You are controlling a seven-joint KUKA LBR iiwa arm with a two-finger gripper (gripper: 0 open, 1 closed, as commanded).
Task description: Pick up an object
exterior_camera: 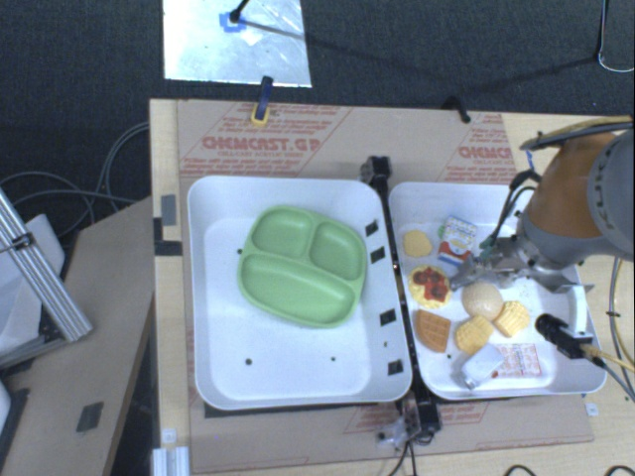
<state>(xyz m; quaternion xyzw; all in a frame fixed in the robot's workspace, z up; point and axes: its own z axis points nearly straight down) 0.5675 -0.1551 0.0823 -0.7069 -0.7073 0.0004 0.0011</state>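
White packet (483, 366) lies at the right bin's (571, 385) six o'clock edge; claw (488, 262) hovers over the food items, approach step, grip state indiscernible; next, descend onto the beige egg (482, 298).

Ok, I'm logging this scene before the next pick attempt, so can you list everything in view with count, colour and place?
Bins: two, white, side by side on the bench.
Divided plate: one, green, three compartments, in the left bin.
Toy food pieces: several, yellow, orange, tan, one red-topped, clustered in the right bin.
Egg-like ball: one, cream, middle of the right bin.
Small packets: about three, mostly white, in the right bin.
Cardboard sheet: one, brown with red print, under the bins.
Shiny panel: one, silvery, on the dark floor beyond the bench.
Arm: one, grey with orange band, from the right.
Gripper: one, dark, low over the right bin.
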